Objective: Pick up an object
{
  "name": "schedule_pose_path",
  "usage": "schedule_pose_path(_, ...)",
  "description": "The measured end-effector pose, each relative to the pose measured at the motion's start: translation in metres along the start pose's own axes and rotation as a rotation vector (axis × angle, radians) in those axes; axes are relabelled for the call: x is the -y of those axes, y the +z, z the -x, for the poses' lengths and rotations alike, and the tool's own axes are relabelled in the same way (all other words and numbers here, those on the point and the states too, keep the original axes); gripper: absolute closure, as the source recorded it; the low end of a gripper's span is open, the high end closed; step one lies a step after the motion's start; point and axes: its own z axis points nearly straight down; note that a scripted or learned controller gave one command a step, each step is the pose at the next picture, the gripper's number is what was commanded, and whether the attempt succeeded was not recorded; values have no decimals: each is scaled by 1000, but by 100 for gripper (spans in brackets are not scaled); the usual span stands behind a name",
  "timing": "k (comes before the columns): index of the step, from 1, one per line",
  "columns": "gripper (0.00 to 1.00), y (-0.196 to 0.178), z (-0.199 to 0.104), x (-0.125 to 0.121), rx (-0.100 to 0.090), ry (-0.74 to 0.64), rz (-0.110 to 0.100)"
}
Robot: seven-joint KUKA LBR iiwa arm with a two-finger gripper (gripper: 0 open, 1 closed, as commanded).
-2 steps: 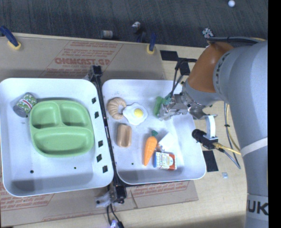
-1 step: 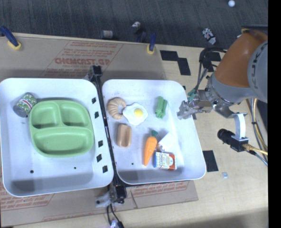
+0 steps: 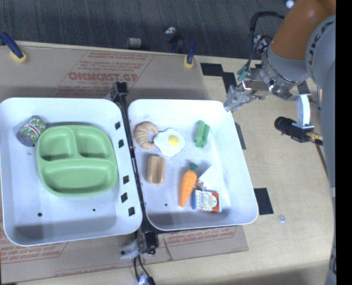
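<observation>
Currently gripper (image 3: 234, 101) hangs over the right bin's (image 3: 242, 177) upper-right corner, can't tell finger state, nothing visibly held; carrot (image 3: 188, 186), fried egg (image 3: 170, 142), croissant (image 3: 145, 134) lie in that bin.

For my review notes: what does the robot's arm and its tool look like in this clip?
The arm is grey, with a broad orange band above the wrist. The wrist narrows to a metallic grey tool with small teal-green parts near its base. Dark cables loop beside the wrist. A black cylindrical piece on a white bracket sits lower on the arm.
</observation>
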Motion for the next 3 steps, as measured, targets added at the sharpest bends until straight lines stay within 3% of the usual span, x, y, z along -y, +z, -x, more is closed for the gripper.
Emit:
schedule_pose_path(1, 0, 0, 0, 0, 0, -1, -1)
schedule_pose_path(2, 0, 141, -22, 48, -1, -1, -7)
schedule_pose_path(3, 0, 176, -61, 117, -2, -1, -6)
